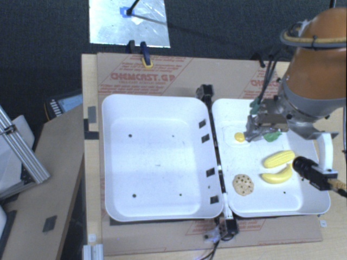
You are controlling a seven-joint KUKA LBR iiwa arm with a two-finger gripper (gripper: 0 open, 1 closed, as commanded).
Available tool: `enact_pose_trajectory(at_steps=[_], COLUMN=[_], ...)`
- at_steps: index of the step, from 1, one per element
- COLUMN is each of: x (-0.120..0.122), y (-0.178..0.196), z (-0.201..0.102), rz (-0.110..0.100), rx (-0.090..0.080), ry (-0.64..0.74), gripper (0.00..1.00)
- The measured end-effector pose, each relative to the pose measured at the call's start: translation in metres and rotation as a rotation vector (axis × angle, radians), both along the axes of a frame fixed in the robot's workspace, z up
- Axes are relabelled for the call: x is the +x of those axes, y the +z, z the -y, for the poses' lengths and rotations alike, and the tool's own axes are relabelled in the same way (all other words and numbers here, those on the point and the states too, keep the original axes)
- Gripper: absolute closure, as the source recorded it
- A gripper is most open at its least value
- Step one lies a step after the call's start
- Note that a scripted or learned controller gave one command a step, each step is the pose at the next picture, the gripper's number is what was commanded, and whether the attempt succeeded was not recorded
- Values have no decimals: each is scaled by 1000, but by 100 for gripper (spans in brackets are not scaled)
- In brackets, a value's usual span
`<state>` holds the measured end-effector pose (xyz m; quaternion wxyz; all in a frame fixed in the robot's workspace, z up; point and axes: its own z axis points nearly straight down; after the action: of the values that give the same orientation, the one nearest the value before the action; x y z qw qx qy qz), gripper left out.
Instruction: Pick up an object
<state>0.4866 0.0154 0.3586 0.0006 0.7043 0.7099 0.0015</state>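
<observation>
A small yellow piece [239,137] lies near the back of the right bin [309,202], just beside the tool [254,133], which hangs low over the bin floor. A green piece [272,136] sits at the tool's other side. Whether the tool is released or clenched cannot be told, and nothing is visibly held.

The step in hand looks like the approach to a grasp. The next move likely calls for settling on 1 of these 2 pieces and closing squarely on it.

Nearer the front lie a yellow corn cob [278,158], a banana [275,176] and a round cookie [243,184]. The left bin [157,161] holds nothing. Both bins rest on a printed cardboard sheet [227,72] on the pale worktop [89,80]. The grey and orange arm [317,64] enters from the right. Behind, a silver sheet [129,15] lies on dark cloth.
</observation>
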Motion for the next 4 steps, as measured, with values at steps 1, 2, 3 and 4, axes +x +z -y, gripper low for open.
enact_pose_trajectory(at_steps=[1, 2, 3, 4], x=[1, 0, 29, 51], y=[65, 102, 25, -23], z=[-45, -77, -65, -37], rz=[5, 3, -8, -5], rx=[1, 1, -3, -3], ry=[0, -1, -9, -10], gripper=[100, 100, 100, 100])
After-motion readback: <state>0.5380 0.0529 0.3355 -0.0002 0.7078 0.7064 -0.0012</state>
